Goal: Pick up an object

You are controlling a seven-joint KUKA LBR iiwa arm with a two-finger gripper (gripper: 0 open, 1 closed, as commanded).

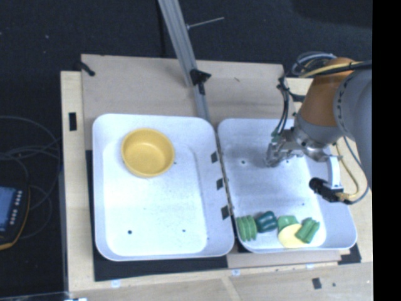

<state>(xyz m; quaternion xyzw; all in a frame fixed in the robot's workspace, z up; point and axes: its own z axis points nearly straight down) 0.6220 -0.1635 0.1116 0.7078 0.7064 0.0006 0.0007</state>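
My gripper (274,158) hangs over the upper middle of the right bin (250,143), pointing down at bare bin floor. Nothing shows between its fingers. Along the right bin's front edge lies a cluster of small objects: a ribbed green piece (246,227), a dark teal piece (266,221), a small green piece (287,221), a yellow round piece (290,236) and another green piece (308,230). A yellow bowl (148,152) sits in the upper left of the left bin (156,231). The cluster lies well below the gripper, toward the front.
A grey metal pole (182,42) slants from the top down to the gap between the bins. The arm's orange band (321,99) and cables crowd the right bin's right side. A black clip (322,188) hangs near the right wall.
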